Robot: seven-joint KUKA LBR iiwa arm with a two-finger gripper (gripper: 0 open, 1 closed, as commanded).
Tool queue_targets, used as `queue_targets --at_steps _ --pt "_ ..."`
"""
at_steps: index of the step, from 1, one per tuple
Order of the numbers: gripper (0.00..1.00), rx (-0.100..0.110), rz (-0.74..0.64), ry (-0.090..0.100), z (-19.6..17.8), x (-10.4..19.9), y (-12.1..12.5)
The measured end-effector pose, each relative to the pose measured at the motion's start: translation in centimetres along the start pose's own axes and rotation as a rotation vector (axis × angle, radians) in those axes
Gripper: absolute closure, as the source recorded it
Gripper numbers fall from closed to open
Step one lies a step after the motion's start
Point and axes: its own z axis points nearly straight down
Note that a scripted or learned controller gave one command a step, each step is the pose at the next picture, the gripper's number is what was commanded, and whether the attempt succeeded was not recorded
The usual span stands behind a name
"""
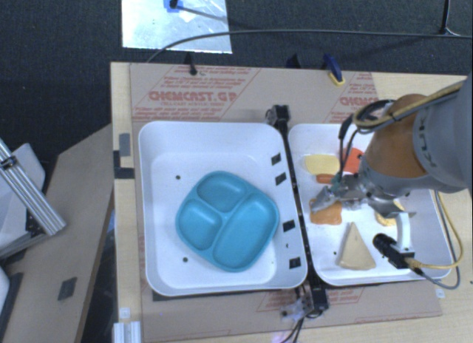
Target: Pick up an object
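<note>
Camera view. We log two white bins side by side on the counter [222, 86]. The left bin [159, 208] carries a blue divided plate [226, 219], lying near its middle. The right bin [436, 234] carries the small items: a pale yellow piece [321, 163] at 11 o'clock in the bin, an orange-red piece [353, 161] just beside it, an orange flat piece [327, 215] at 9 o'clock, and a tan wedge [356, 248] at 6 o'clock.

The arm [414, 145] reaches in from 3 o'clock and covers much of the right bin. The jaws [330, 197] sit low over the orange flat piece; they look parted, with metal tips splayed toward 9 o'clock, and we see nothing clamped between them. The likely target is that orange piece, directly under the tips.

Handling, our judgement: the pieces look like light toy food, stiff or slightly soft and smooth-skinned. The orange piece is thin and lies flat, so a pinch across its short width at the edges seems best; it may slip or skate on the bin floor.

Room: the divider wall between the bins lies just beside the orange piece at 9 o'clock, so little clearance that way. The tan wedge is near at 5 o'clock. Open floor lies toward 12 o'clock, between the orange and yellow pieces.
</note>
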Motion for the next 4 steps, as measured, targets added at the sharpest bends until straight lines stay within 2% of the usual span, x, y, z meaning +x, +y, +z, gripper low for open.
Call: queue_targets --at_steps 1,2,4 --pt "1.00 -0.008 -0.001 -0.001 -1.3 0.0 0.2" --pt "1.00 -0.001 -0.004 -0.002 -5.6 0.1 0.2" --pt "1.00 -0.003 -0.005 -0.002 -15.4 0.6 0.7"
